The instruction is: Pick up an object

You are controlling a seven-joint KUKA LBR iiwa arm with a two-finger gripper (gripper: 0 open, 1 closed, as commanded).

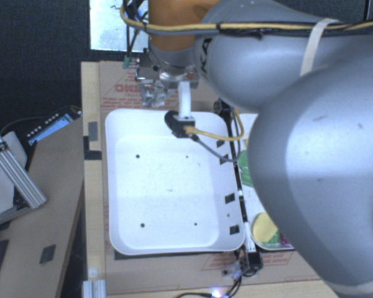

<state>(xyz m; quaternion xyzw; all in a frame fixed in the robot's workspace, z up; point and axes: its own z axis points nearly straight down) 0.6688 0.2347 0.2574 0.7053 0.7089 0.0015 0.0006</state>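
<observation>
The arm's bulk blocks most of the right bin (256, 166), so just 2 objects peek out near its front edge: a green thing (244, 166) and a yellow-green one (265, 230). The hand (154, 95) hangs over the left bin's (168, 185) far rim; can't tell its state.

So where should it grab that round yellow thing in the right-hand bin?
Probably from straight above, pinching across the round yellow object. It lies low near the white right bin's front corner, and the grey arm covers its right side, so only the left rim is clearly free.
</observation>
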